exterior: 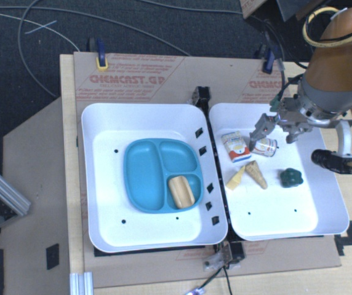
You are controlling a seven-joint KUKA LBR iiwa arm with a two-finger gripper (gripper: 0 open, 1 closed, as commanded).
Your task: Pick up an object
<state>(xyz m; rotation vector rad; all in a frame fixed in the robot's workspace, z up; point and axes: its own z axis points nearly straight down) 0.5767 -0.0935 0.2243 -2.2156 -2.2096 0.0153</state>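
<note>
My gripper (277, 131) hangs over the back part of the right bin (324, 208), its two fingers spread apart and open, nothing between them. Just below it lies a small silver can (266, 147) on its side. To the can's left sits a white and red packet (236, 146). Two yellow wedge-shaped pieces (256, 174) lie toward the bin's middle, and a dark green lump (291, 177) rests to their right.
The left bin (102, 165) holds a blue divided plate (157, 165) with a tan bread roll (181, 191) in its lower right compartment. A black divider with clips (210, 165) runs between the bins. A black fitting (330, 160) juts over the right bin's edge.
</note>
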